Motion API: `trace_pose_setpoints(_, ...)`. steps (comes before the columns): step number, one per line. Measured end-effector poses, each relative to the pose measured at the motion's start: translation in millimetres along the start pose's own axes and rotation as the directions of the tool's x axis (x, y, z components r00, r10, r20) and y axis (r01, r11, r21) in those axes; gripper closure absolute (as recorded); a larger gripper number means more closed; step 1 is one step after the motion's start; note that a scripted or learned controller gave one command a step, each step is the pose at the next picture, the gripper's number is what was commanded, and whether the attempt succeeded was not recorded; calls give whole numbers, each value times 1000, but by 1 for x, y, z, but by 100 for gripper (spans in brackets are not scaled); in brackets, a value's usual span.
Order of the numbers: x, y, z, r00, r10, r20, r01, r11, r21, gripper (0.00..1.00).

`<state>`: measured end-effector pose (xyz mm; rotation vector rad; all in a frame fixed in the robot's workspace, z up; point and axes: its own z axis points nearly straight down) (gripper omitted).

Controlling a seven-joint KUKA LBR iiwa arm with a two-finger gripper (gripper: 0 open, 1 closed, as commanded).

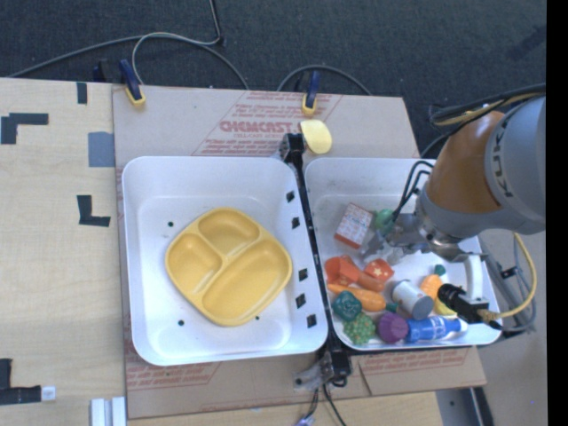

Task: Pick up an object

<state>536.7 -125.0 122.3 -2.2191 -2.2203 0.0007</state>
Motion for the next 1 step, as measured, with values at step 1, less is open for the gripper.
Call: trace_pose_setpoints(1, 67, 62, -63, 1000, -3, 1, 3, 1000, -4, 100)
